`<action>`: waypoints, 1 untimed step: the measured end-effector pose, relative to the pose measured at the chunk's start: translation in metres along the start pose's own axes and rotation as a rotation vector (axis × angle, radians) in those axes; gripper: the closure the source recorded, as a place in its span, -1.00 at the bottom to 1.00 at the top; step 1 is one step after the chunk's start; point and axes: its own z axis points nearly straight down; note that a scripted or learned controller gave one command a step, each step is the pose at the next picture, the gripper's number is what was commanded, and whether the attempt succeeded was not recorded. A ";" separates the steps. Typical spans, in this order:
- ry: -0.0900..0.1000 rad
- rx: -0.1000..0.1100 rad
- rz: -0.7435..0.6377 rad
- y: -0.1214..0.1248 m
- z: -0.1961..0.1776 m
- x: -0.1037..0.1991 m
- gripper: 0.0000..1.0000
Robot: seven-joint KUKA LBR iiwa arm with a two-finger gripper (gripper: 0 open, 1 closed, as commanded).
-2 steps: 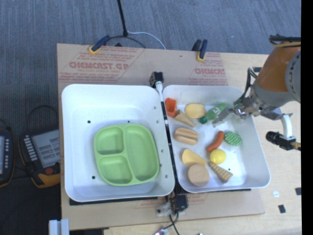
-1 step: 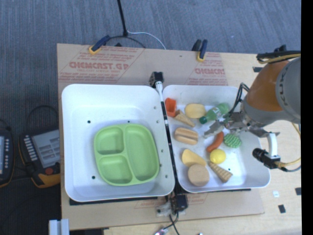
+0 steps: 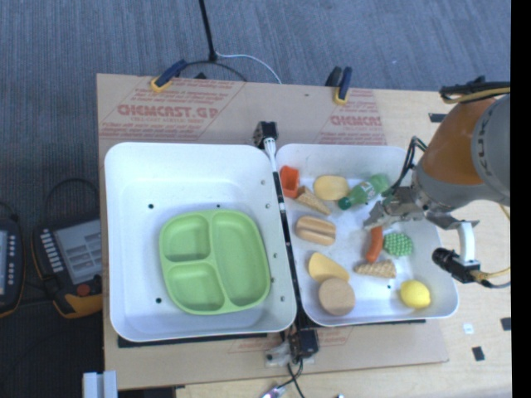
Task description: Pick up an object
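Currently the gripper (image 3: 383, 215) hangs low in the right bin (image 3: 440, 305), directly above the carrot (image 3: 375, 243), presumably lined up to grab it; its opening cannot be told. Green bottle (image 3: 363, 192) lies just behind.

The grey-and-orange arm (image 3: 469, 152) is running off the frame's right side, its upper links cut away. Its wrist is covering the gripper (image 3: 390, 214), so the finger state is staying unreadable. The arm is also masking the right bin's (image 3: 377, 315) far right corner. A handheld device (image 3: 10, 259) is being cropped by the left edge, and a cable (image 3: 202, 15) is leaving the top.
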 end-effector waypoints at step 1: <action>0.011 0.023 0.243 -0.006 -0.104 0.053 1.00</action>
